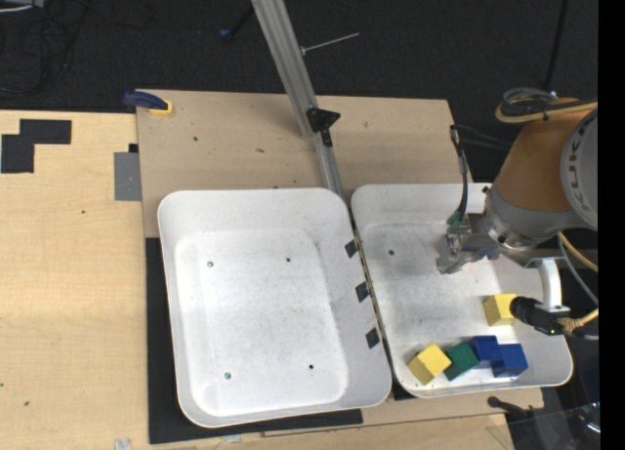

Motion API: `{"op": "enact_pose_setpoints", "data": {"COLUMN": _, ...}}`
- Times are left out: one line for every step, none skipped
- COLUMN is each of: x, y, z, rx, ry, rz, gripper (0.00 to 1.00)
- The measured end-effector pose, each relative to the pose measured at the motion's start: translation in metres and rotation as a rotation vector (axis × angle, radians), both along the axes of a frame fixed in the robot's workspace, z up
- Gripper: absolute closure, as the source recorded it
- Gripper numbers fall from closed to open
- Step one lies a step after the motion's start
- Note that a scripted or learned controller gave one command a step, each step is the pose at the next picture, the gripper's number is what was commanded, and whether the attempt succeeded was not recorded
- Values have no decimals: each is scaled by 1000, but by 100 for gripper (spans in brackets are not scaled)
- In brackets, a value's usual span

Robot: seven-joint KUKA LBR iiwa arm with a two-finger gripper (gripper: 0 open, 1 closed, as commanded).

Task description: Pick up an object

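Down at the right of the frame, the arm reaches in over the right-hand bin, its grey body and orange band filling the right edge at mid-height. The gripper hangs over the upper middle of that bin, above bare white floor; it is small and dark against the arm, and I cannot tell how it stands or whether it has hold of anything. No block shows at its tip. The blocks all lie in the lower right part of the same bin, well apart from the gripper. A yellow block sits alone near the right rim, just beside a black part of the arm's fittings. Lower down, near the bin's front rim, a second yellow block lies tilted, touching a green block to its right, and that in turn is pressed against a blue block further right. The left-hand bin occupies the lower centre of the frame, with a few dark specks on its floor. Between the two bins run small black clips. A slanted metal rail rises from behind the bins toward the top centre of the frame, above the wooden bench.
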State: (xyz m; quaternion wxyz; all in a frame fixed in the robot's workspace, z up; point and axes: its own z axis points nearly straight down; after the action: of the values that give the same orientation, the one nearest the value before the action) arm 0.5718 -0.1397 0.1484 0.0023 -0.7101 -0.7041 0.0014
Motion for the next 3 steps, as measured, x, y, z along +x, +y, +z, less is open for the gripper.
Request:
{"op": "enact_pose_setpoints", "data": {"x": -2, "y": 9, "z": 49, "rx": -1, "ry": -7, "rz": 9, "gripper": 100}}
{"op": "enact_pose_setpoints", "data": {"x": -2, "y": 7, "z": 113, "rx": -2, "ry": -10, "rz": 9, "gripper": 100}}
{"op": "enact_pose_setpoints", "data": {"x": -2, "y": 5, "z": 141, "rx": -1, "ry": -6, "rz": 10, "gripper": 100}}
